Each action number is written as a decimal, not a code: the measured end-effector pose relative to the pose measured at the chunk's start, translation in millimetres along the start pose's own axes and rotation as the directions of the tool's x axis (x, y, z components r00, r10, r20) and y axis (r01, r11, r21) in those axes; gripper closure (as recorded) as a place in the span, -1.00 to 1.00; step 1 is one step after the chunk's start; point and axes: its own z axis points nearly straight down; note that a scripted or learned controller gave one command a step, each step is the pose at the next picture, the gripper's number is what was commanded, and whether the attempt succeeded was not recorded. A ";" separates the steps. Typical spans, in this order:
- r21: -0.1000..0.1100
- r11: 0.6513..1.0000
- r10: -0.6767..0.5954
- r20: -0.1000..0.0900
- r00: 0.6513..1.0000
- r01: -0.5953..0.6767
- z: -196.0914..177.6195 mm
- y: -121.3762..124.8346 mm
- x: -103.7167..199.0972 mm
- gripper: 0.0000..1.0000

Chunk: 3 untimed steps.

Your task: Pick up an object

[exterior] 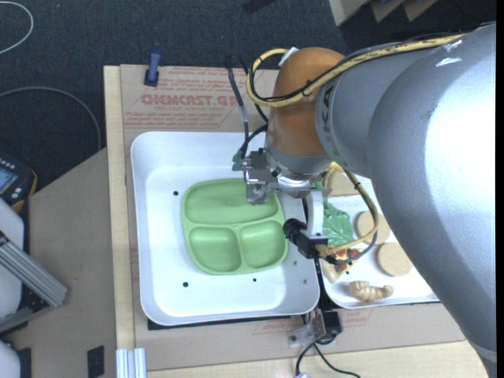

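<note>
Red lettering on the cardboard sheet (189, 93) behind the gripper (257, 187) reads "CHEMCAST", with more red lines beneath too small to make out. The gripper, a metal block under the arm's (409, 132) orange band (303, 109), hangs over the far right edge of the green tray (232, 227), at the rim of its long back compartment; whether it touches the rim I cannot tell, and whether it is wide or narrow cannot be told from this angle. The tray is smooth matte plastic with rounded corners, split into one long section and two smaller ones nearer the camera, and it lies in the left bin (157, 211), a shallow glossy white tub with rounded corners. Just right of the gripper, in the right bin (394, 290), sits a crinkled green leaf-shaped piece (339, 223); beyond it lie two tan discs (392, 258) and, nearer the camera, a pale knobbly lump (368, 290). Yellow cable (268, 69) loops around the orange band. A small blue clip (153, 65) rests on the far left corner of the cardboard, well away from the gripper.
</note>
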 end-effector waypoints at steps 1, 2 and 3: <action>-0.023 1.000 -0.009 -0.011 1.000 0.009 -184.4 -50.7 -20.6 1.00; 0.013 1.000 -0.007 -0.004 1.000 0.007 -45.6 -96.6 -19.2 1.00; 0.002 1.000 -0.008 -0.005 1.000 0.008 27.4 -50.3 -19.0 1.00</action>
